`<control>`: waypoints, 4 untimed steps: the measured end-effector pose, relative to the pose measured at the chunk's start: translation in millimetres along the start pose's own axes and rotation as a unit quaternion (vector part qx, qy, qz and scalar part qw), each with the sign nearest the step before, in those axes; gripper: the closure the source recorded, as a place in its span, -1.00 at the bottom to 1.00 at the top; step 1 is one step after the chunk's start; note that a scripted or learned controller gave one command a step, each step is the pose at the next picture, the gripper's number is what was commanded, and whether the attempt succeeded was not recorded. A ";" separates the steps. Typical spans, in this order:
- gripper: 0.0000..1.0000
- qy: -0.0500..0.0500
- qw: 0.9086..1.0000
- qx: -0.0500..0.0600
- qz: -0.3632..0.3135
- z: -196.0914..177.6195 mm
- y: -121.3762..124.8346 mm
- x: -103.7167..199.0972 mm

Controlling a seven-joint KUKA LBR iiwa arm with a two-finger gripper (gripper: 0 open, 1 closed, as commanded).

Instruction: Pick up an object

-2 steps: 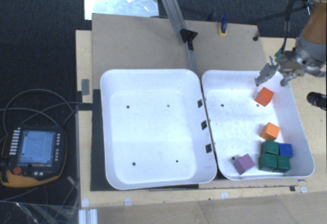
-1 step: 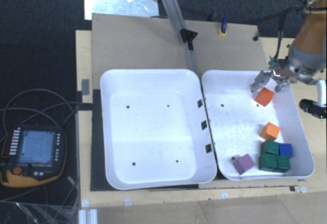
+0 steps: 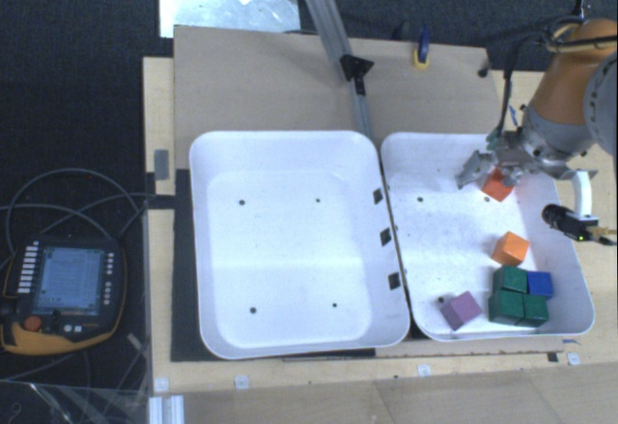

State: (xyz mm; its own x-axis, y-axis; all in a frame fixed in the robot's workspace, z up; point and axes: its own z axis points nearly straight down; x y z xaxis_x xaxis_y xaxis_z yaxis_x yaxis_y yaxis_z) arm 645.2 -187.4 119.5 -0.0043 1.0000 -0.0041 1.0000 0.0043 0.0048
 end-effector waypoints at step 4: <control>1.00 0.003 1.000 0.002 -0.002 -81.2 -8.1 47.0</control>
State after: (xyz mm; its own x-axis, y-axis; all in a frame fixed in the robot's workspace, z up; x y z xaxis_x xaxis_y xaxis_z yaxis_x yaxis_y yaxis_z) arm 636.5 -140.1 200.4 -0.0091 1.0000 0.0015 1.0000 0.0091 0.0002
